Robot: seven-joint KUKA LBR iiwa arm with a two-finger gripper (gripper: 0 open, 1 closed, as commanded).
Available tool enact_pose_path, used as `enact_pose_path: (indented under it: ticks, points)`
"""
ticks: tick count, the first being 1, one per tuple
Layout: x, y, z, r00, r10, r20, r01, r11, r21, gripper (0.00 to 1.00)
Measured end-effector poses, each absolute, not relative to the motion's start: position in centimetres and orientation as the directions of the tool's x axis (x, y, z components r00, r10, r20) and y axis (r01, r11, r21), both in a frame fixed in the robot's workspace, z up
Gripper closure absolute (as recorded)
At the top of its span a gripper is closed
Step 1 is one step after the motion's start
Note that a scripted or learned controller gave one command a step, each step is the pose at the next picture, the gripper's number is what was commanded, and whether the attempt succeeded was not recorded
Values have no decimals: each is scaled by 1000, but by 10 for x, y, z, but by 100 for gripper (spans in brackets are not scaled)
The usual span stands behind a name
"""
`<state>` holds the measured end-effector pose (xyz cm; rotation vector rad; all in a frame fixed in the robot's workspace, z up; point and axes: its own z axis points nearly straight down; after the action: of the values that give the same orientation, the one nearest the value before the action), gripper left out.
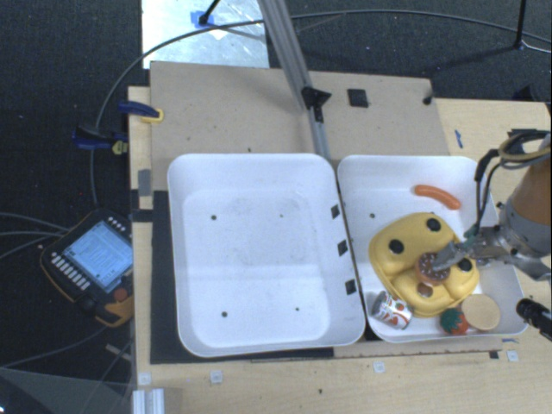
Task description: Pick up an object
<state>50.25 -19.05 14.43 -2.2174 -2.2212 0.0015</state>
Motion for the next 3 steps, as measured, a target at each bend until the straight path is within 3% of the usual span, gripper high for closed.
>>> enact_pose_path:
  ticks: [1, 2, 3]
  points:
    - [507, -191, 129, -4, 1000, -5, 1000, 4, 13, 0]
    - [507, -190, 138, -2, 1000, -2, 1000, 2, 12, 100]
    - [510, -190, 181, -4, 1000, -2, 1000, 4, 6, 100]
